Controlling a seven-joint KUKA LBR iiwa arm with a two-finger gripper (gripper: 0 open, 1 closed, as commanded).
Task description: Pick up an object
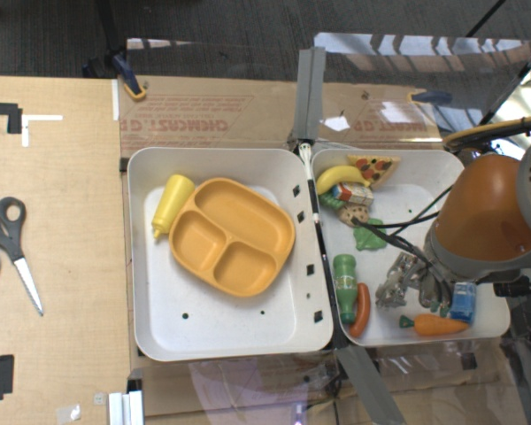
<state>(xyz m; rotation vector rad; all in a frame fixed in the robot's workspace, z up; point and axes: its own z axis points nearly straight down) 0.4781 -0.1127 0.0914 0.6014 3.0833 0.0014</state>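
The right bin [407,180] holds several toy foods: a banana [338,178], a pizza slice [374,167], a green leafy piece [369,235], a green bottle [344,285], a red sausage [360,309], an orange carrot [440,326] and a small blue box [463,301]. My gripper [411,290] hangs low over the bin's front part, between the sausage and the blue box, just above the carrot. The arm's orange band [488,211] covers the bin's right side.
The left bin [221,330] holds an orange divided tray [233,235] with a yellow bottle [172,204] leaning at its left. Scissors [13,246] lie on the wooden bench at far left. A metal divider [308,104] runs between the bins.
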